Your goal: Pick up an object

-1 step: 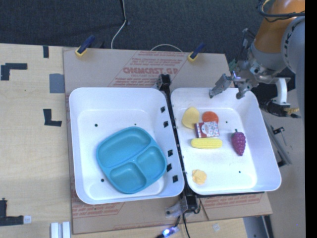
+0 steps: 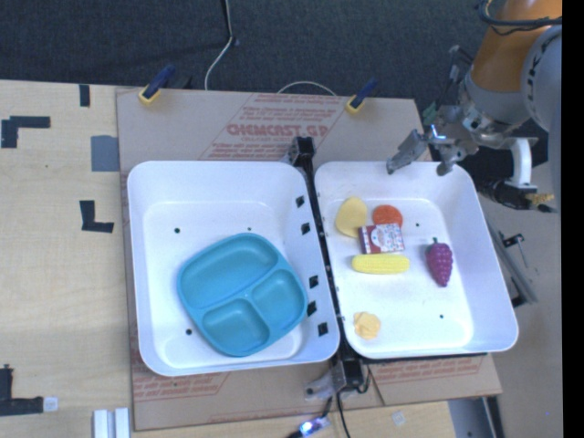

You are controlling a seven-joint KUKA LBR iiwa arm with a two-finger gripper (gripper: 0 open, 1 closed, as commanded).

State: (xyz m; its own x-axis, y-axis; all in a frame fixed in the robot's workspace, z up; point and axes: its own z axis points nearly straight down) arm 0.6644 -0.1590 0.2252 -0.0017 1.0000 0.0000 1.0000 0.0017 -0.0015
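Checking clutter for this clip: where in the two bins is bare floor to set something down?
Left bin: bare along the far side, beyond the blue tray. Right bin: bare near right corner, past the grapes. Crowded around the red packet, corn and lemon.

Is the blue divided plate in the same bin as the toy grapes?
No, the blue divided plate lies in the left bin; the toy grapes lie in the right bin.

Glossy plastic blue tray, smooth white bins, matt cardboard sheet beneath.
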